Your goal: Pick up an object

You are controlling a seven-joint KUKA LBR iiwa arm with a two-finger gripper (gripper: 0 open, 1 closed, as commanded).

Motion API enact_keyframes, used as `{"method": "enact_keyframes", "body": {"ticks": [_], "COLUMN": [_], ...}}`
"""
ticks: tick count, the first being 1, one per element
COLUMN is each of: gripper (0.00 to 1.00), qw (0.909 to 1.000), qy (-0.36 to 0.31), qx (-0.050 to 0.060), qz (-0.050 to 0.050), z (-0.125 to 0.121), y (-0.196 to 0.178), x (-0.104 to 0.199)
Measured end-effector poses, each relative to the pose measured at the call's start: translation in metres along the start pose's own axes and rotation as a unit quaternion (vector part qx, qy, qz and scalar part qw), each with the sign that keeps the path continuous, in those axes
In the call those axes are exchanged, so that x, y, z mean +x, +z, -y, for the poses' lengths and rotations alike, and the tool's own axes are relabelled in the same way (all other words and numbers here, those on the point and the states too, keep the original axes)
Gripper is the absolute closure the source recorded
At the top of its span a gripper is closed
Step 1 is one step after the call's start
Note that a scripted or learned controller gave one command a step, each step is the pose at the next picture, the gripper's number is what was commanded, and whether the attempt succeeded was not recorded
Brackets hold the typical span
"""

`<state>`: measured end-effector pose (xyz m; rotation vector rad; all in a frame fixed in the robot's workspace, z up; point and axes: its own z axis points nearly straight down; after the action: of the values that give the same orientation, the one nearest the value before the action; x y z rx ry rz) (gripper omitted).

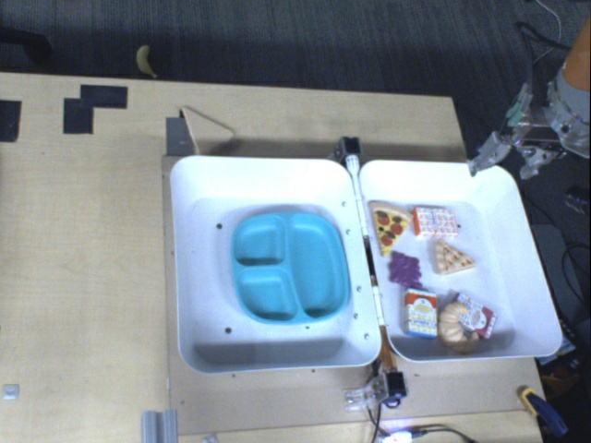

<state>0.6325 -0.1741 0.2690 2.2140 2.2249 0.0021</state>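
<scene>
Toys are lying in the right bin (517,201), lower right of the frame: pizza slice (390,226), purple piece (404,268), juice box (421,313). Your gripper (510,150) is hovering at the upper right, just outside that bin's far corner, jaws spread and grasping nothing. You are likely in the approach step; next you'll need to be moving in over one toy and descending.

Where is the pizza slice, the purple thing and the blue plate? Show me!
pizza slice (390,226): camera view, on the middle of its red topping.
purple thing (404,269): camera view, on its middle.
blue plate (319,261): camera view, on the floor of its biggest compartment.
</scene>
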Motion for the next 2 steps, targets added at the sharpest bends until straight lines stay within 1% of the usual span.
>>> {"method": "enact_keyframes", "body": {"ticks": [1, 2], "gripper": [0.0, 1.0], "qw": [1.0, 1.0], "qy": [0.001, 0.0], "qx": [-0.002, -0.005], "qz": [0.001, 0.0], "z": [0.059, 0.056], "y": [0.169, 0.157], "x": [-0.031, -0.029]}}
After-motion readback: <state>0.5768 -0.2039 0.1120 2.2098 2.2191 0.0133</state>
